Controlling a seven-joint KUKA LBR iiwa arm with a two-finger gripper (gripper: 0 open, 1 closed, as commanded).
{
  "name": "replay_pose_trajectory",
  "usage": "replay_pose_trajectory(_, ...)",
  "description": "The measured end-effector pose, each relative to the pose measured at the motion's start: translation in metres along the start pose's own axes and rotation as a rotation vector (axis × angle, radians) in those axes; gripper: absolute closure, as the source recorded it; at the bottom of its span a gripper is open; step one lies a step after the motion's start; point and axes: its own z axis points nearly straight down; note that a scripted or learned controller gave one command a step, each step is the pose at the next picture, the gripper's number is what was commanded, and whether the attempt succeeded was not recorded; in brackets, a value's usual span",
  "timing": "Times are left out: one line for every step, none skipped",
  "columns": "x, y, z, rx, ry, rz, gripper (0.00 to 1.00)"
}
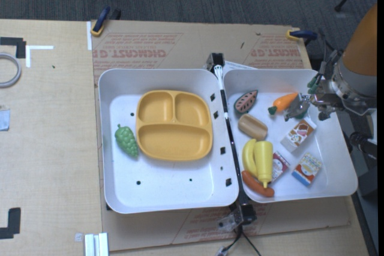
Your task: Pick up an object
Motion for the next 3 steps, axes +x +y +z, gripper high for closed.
replay_pose_trajectory(0.002,0.008,0.12,-0.014,-0.008,-0.193,0.0)
replay_pose_trajectory(-0.026,0.022,0.126,-0.019,-0.005,-0.468,0.0)
replay_pose_trajectory(-0.031,0.028,0.112,-0.041,-0.028,-0.462,1.0)
